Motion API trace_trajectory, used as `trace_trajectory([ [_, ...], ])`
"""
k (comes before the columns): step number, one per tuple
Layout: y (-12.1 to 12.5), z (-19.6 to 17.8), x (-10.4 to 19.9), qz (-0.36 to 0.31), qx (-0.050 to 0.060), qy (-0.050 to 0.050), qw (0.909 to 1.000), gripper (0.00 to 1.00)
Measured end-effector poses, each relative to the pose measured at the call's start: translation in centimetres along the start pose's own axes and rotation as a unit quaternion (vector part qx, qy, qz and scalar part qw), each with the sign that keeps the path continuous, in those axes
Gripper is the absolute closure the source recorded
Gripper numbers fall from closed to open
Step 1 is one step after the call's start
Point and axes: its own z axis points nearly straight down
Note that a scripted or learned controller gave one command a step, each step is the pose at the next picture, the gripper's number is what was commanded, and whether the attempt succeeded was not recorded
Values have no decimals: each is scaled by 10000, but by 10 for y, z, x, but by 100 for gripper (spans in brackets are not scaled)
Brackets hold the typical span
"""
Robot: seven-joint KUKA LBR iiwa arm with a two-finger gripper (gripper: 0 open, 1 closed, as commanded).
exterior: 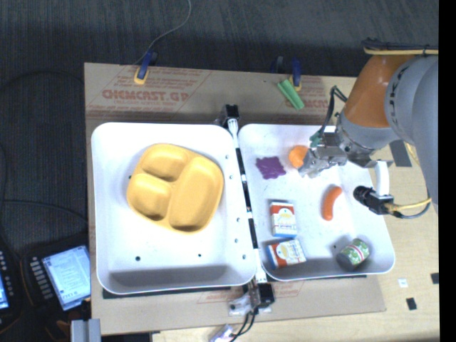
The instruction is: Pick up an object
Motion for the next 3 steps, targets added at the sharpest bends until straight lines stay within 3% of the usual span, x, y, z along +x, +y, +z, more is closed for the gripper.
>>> trace_trajectory([
  [1,0,0,0,0,3,0,10000,0],
  [2,-9,47,32,4,-18,-12,10000,0],
  [3,-54,45,45,9,-64,-9,10000,0],
])
